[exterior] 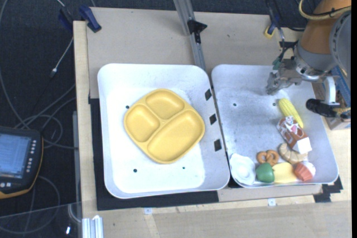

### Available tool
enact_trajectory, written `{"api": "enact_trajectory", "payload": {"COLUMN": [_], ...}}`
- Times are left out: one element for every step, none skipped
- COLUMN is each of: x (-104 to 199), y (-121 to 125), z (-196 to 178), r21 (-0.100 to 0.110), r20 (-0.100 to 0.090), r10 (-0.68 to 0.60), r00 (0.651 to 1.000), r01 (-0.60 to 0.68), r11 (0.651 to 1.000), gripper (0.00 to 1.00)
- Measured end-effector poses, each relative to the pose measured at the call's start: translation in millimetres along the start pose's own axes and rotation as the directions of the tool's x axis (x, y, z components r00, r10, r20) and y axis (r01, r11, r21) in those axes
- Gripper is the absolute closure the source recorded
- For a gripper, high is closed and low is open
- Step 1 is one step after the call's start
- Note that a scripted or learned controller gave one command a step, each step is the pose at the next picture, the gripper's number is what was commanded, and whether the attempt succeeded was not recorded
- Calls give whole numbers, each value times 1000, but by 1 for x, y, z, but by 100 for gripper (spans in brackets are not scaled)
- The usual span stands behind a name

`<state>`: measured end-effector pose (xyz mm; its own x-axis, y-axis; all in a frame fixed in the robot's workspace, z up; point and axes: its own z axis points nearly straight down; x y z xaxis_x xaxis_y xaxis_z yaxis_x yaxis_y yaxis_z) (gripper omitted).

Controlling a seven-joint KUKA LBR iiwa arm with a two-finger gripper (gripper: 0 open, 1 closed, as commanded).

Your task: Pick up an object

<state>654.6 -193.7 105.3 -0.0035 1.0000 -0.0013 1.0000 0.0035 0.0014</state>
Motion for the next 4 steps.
{"api": "enact_trajectory", "payload": {"x": [4,10,10,56], "y": [7,6,7,-5], "z": [-64,-111,-112,-124], "r21": [-8,-7,-2,2], "r20": [1,0,0,-4], "r10": [2,1,2,-2], "r00": [1000,1000,1000,1000], "r01": [-2,-1,-2,2], "r11": [1000,1000,1000,1000], "gripper": [100,100,100,100]}}
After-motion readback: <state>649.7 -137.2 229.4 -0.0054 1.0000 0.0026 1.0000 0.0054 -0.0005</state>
